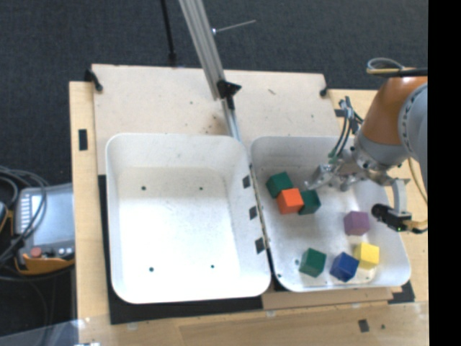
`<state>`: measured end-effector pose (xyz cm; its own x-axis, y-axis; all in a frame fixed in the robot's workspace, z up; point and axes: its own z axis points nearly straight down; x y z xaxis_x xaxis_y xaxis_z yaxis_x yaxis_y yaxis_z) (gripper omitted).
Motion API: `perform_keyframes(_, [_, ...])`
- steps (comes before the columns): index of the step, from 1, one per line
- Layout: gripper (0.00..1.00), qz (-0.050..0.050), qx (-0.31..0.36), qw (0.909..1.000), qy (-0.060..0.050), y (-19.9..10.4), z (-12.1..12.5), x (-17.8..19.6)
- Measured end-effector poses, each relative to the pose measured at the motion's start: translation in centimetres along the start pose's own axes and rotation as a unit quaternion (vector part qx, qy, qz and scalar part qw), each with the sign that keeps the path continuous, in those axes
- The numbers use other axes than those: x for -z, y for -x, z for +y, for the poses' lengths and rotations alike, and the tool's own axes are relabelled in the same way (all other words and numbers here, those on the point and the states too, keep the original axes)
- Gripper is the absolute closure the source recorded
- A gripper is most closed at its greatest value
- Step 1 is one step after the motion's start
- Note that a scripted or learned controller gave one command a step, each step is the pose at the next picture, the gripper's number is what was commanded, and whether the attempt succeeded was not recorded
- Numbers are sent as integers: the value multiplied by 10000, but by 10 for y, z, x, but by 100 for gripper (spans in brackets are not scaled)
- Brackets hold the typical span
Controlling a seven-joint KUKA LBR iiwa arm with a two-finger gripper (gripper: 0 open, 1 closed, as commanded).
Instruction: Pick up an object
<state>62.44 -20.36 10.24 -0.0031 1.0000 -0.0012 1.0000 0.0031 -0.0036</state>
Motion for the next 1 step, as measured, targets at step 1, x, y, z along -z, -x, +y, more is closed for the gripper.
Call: perform_keyframes(1, [100,-9,2,10000,48,1,2,15])
